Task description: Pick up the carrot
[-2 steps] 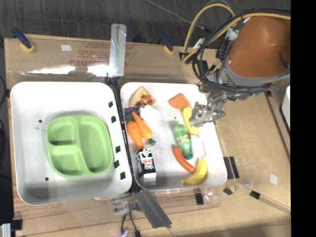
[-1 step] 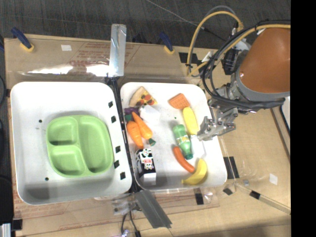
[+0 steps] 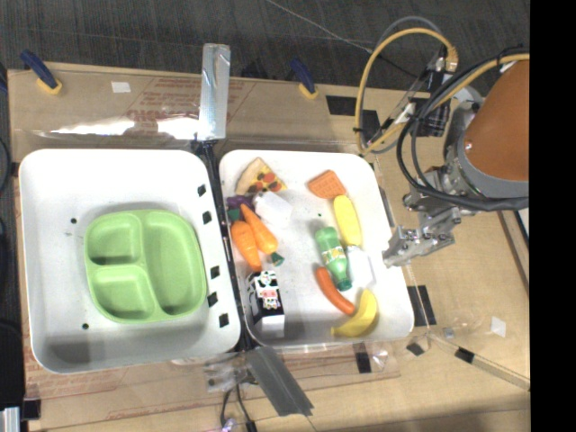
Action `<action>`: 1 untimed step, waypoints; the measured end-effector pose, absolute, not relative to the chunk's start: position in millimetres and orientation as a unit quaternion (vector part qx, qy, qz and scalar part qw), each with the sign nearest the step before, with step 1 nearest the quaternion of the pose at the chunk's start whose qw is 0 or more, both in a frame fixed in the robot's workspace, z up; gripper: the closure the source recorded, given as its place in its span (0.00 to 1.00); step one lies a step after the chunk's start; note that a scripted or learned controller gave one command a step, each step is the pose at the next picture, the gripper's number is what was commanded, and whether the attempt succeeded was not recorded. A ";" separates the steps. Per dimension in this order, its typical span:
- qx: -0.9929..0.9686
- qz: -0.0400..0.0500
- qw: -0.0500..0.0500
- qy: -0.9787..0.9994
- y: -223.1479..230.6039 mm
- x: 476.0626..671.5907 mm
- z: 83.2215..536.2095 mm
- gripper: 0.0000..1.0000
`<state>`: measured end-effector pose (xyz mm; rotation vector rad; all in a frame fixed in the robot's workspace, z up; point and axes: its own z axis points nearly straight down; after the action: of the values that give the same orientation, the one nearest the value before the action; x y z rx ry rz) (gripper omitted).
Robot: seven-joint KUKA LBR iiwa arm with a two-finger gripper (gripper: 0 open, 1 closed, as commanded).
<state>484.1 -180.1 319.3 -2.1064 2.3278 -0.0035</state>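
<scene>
The carrot is an orange pair of tapered pieces lying side by side near the left wall of the right bin, with a small green end at the lower right. My gripper hangs over the right rim of that bin, well to the right of the carrot and apart from it. Nothing shows in the gripper. The grey arm with its orange band comes in from the right.
The right bin also holds a pizza slice, an orange wedge, a yellow piece, a green bottle, an orange-red pepper, a banana and a cow-print carton. A green divided plate lies in the left bin.
</scene>
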 end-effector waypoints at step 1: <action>-0.676 -0.001 0.000 0.736 -210.8 477.4 347.0 1.00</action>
<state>477.4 -210.8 347.0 -2.1246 2.3130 -0.0041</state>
